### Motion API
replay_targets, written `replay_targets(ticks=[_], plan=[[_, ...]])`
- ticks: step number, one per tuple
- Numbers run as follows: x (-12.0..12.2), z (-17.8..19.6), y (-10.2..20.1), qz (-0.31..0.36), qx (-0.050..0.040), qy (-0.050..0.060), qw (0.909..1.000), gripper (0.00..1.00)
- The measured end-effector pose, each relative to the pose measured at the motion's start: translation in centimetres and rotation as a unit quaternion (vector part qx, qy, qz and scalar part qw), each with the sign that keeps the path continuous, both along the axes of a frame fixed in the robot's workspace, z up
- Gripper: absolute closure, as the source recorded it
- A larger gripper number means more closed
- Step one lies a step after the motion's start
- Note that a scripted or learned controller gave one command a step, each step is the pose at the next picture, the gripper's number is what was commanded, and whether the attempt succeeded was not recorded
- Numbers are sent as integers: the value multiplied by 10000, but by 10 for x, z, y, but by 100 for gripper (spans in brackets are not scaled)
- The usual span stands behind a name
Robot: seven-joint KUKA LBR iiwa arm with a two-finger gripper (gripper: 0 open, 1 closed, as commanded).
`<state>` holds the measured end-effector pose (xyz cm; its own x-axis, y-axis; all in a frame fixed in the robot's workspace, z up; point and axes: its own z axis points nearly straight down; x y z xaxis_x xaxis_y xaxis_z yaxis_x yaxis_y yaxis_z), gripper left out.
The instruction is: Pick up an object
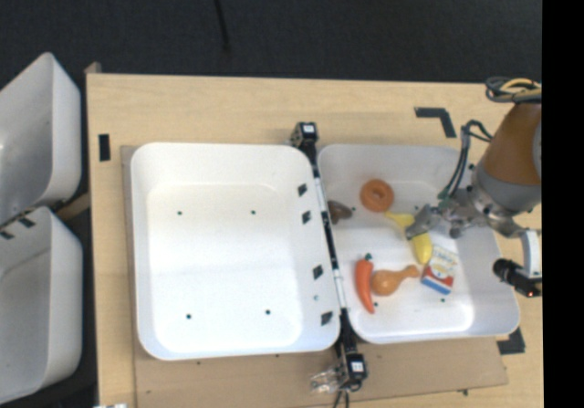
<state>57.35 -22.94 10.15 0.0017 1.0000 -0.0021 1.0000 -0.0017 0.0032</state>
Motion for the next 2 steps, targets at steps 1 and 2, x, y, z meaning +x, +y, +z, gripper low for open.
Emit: replay_targets(ticks=[1,2], plan=[[66,0,1,31,-5,-20,10000,0],[-5,-1,0,-4,6,36,10000,0]])
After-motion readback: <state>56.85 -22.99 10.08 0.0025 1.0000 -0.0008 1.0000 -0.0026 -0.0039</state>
